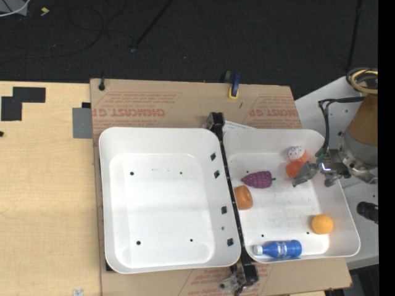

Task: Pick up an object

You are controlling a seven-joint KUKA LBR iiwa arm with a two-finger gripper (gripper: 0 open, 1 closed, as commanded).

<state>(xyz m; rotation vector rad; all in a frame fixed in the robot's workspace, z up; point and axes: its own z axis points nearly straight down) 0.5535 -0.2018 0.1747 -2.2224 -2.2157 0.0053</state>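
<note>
The right bin (336, 242) served as the landmark. The end effector (307, 174) hung low over that bin's upper right part, reaching in across its right rim from the arm (364, 134). Its grey fingers (302, 176) sat just beside a small orange-red object (296, 167), touching or nearly touching it; whether they were spread or closed on anything could not be told, as the tips were too small and blurred. Just above that object, toward the bin's far rim, lay a white speckled ball (297, 152). Near the bin's middle lay a purple, grape-like piece (258, 179), and below-left of it, against the bin's left wall, an orange lump (244, 197). An orange ball (321, 224) rested toward the bin's lower right corner, well apart from the end effector. A blue bottle (279, 249) lay on its side along the bin's near wall. The left bin (117, 165) stood touching the right bin's left side, both on a cardboard sheet (185, 106) on the worktop (43, 184).
</note>
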